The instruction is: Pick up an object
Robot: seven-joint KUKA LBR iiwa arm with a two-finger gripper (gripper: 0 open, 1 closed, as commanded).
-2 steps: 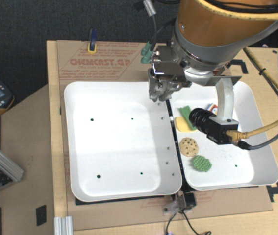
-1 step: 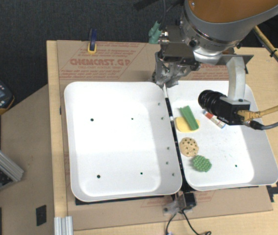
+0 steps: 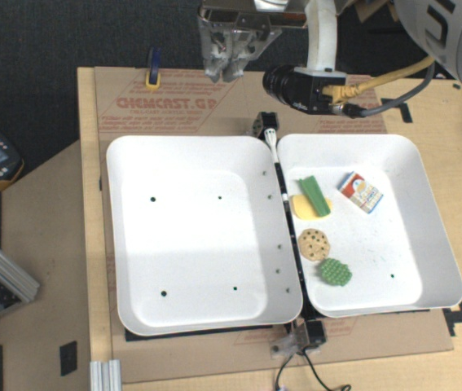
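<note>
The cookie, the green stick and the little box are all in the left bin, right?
Not quite. The camera view shows the cookie, the green stick and the little box all in the right bin, not the left one.

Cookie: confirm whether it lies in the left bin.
No. The cookie lies in the right bin, between the yellow piece and the green knobbly piece.
</note>
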